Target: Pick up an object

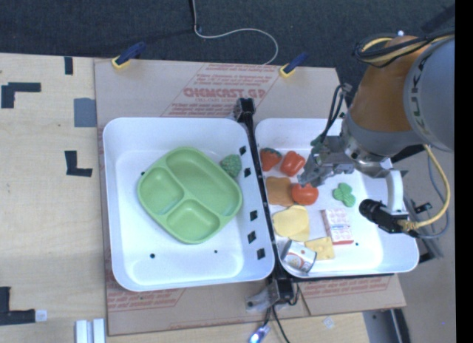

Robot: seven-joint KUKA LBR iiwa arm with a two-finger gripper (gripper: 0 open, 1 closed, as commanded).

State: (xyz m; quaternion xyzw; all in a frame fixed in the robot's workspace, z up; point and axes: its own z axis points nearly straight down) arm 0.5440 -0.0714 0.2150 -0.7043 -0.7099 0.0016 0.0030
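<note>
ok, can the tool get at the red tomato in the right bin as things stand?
Probably yes: the tool sits just above the red tomato, whose top looks uncovered, though the orange slice crowds its left side.

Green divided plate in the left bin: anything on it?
Nothing rests in the compartments of the green divided plate. A small green broccoli-like piece touches its upper right rim. Whatever lies beneath the plate is covered; around it shows the left bin.

Left bin (122,186) has a green divided plate (190,195) sitting mid-bin, with a little green broccoli piece (232,164) touching its 2 o'clock edge. Both bins sit on a cardboard sheet (214,86) clipped at 12 o'clock by two blue-and-yellow clamps (128,55), white cable (222,35) looping above.
</note>
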